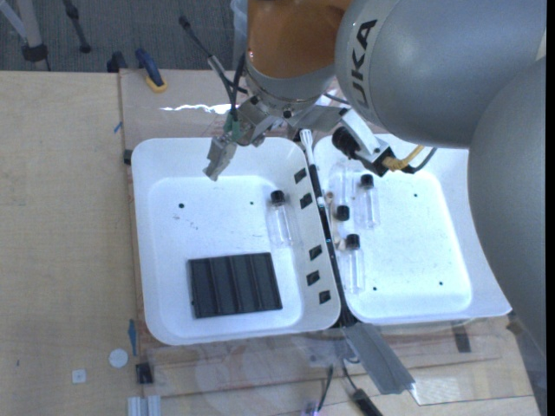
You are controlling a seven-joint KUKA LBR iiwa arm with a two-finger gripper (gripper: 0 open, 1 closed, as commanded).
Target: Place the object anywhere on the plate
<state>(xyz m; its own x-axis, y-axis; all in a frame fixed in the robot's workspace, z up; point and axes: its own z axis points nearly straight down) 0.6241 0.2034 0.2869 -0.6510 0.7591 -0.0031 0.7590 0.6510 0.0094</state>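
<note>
The object (279, 219) — a clear tube with a black cap — lies flat in the left bin (156, 167), near its right wall. Its long axis runs up and down the view, cap toward the far side. Just below and to its left sits the plate (234, 285), dark and ribbed. The gripper (217, 160) hangs over the bin's far edge, well apart from the tube — its claw holding nothing visible, how far open I cannot tell.

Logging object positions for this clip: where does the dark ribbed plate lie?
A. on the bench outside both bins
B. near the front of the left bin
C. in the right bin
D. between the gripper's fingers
B: the dark ribbed plate lies flat on the floor of the left bin, towards its near edge.
</note>
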